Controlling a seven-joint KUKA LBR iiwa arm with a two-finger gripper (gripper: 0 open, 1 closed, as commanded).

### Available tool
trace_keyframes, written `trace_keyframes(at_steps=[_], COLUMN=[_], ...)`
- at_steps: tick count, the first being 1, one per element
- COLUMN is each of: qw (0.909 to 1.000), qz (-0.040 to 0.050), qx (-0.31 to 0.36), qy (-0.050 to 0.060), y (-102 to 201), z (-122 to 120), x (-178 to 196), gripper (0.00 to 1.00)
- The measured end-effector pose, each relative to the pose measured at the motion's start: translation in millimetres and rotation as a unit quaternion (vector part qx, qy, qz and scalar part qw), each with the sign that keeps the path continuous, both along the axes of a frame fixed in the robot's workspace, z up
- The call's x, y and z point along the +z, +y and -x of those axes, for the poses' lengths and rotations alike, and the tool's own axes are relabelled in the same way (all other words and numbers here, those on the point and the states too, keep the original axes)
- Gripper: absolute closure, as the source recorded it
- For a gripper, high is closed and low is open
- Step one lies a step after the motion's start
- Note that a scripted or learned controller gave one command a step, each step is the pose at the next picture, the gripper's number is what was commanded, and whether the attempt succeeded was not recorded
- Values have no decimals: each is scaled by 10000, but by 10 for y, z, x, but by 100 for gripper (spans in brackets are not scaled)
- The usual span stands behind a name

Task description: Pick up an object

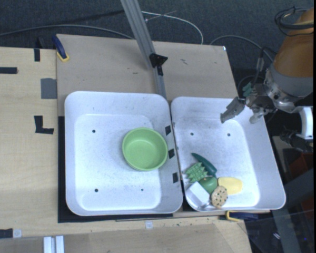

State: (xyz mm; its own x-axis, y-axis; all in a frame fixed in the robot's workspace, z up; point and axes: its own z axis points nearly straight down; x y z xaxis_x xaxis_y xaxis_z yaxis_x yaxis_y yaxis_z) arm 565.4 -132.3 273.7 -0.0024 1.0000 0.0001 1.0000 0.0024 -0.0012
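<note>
Heaped in the right bin's point(263, 157) near-left corner: a speckled round biscuit point(219, 196), smooth yellow lemon-shaped lump point(230, 184), spiky green toy point(197, 171). Farther left, a glossy round green bowl point(145, 149). Beyond, above the far-right rim, metal gripper point(243, 112), fingers spread, clamping nothing.

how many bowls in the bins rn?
1. The green bowl sits right of centre in the left bin, upright and apart from the toy pile in the right bin.
</note>
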Motion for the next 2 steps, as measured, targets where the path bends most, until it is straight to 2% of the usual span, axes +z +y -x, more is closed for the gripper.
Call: trace_keyframes(at_steps=[1,2], qw=[10000,10000], qz=[0,1], qx=[0,-11], qy=[1,31], y=[-1,-84], z=[0,13], x=[1,-597], gripper=[0,0])
